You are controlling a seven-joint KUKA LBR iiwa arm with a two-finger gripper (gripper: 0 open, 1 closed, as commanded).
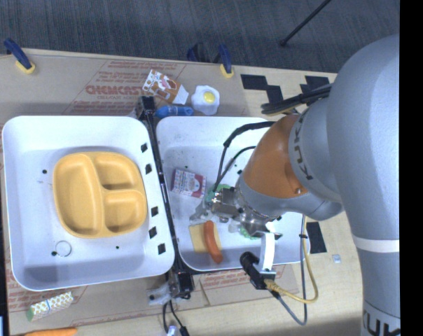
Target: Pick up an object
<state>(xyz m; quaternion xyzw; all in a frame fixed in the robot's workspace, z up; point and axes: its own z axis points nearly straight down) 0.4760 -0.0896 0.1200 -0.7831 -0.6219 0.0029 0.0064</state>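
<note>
Reaching in from the right, the grey arm [365, 159] hangs low over the right bin [171, 138]. Its fingers [222, 212] are hidden under the wrist, so I cannot tell if they grasp anything. Just below the fingers lie an orange sausage [212, 241] and a yellow block [197, 238], touching. Just left and above them lies a small red packet [187, 182]. Well left, the other bin [15, 187] holds a yellow divided tray [99, 191]. The tabletop [78, 82] is brown cardboard with red print and blue clamps [21, 56]; grey carpet [162, 12] lies beyond.
</note>
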